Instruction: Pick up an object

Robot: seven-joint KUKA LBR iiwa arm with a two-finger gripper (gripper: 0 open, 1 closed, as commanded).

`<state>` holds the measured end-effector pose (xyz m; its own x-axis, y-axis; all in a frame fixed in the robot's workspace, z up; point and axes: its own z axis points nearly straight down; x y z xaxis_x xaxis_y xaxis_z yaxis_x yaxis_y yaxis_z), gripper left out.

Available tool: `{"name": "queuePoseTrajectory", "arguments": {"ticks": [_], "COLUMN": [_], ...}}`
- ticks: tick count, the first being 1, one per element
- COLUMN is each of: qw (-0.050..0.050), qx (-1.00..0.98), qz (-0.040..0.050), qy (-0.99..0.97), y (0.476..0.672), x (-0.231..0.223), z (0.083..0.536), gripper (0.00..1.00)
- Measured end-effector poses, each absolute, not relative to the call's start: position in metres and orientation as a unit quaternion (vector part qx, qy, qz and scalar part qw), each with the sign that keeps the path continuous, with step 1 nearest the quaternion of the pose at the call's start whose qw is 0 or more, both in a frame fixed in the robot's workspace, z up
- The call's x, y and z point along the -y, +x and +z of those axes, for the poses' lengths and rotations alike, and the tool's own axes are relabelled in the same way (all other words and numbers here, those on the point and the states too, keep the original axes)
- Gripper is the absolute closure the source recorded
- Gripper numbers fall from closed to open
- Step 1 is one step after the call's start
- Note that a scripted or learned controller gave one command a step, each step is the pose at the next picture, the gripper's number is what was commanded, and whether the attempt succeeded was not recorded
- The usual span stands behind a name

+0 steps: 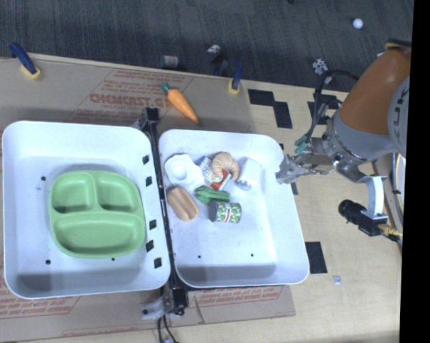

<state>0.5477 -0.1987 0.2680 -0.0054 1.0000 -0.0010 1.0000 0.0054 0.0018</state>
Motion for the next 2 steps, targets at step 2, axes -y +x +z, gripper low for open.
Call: {"name": "queuePoseTrajectory", "arguments": {"ticks": [2], "qw": [0.002], "qx": [-0.709], "qz": [0.0006], "qy": [0.705], "y": [0.532], "x": [0.211], "z": [0.282], "gripper": [1.0]}}
